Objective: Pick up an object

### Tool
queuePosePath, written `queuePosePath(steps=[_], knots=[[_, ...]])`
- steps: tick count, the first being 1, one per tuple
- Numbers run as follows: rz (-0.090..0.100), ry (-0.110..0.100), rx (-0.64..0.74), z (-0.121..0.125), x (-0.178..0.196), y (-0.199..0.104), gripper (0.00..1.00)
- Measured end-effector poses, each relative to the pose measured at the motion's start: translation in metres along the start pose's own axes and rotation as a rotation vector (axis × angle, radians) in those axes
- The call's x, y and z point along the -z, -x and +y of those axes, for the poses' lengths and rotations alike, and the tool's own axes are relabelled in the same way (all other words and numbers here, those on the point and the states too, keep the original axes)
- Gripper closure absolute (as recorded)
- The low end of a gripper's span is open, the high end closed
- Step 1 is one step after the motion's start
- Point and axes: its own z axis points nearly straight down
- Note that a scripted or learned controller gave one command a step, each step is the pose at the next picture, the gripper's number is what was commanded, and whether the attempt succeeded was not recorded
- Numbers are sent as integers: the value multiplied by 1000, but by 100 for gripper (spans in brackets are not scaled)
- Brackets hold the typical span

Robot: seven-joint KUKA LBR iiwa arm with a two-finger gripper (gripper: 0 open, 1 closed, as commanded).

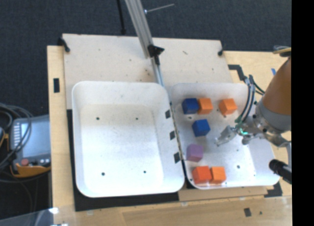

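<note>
The right bin [240, 181] holds several small blocks. Two blue cubes sit at the upper left [190, 105] and the middle [200, 127]. An orange block [205, 105] lies against the upper blue cube, and another orange block [227, 106] lies further right. A purple cube [195, 152] rests near the bin's left wall, with two orange blocks [201, 174] [218, 174] side by side at the front. My gripper [233, 137] hangs over the bin's middle right, fingers spread open with nothing between them, just right of the middle blue cube.
The left bin [122, 139] stands beside the right one. A slanted metal pole [140, 21] rises from the back of the bench. A pendant screen and cables [27, 139] lie off the bench's left side.
</note>
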Motion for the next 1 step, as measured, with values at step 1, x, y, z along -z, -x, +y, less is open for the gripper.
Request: queuePosePath(steps=[1], knots=[[-1,6,-2,1,2,0,0]])
